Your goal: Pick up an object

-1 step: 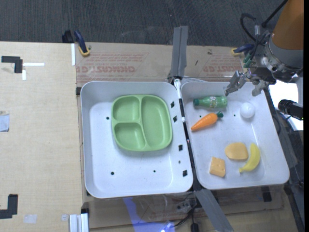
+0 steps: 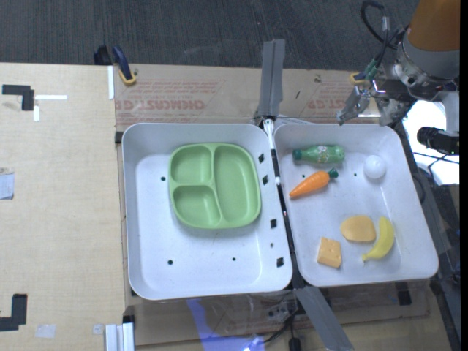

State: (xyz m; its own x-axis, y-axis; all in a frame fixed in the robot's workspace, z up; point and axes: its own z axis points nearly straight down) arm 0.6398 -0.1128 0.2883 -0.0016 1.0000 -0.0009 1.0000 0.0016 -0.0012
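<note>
Green tray [image 2: 215,186]: we see it in the left bin [image 2: 146,218], far left of the pincer.
Bottle [image 2: 319,153]: green, lying below-left of the pincer.
Carrot [image 2: 312,183]: just under the bottle.
Cheese wedge [image 2: 330,253], orange slice [image 2: 358,229], banana [image 2: 380,240]: well below the pincer (near the front wall).
White ball [image 2: 374,167]: below the pincer.
Pincer [image 2: 364,98]: above the right bin [image 2: 418,218] back rim, fingers apart, clasping nothing.
</note>
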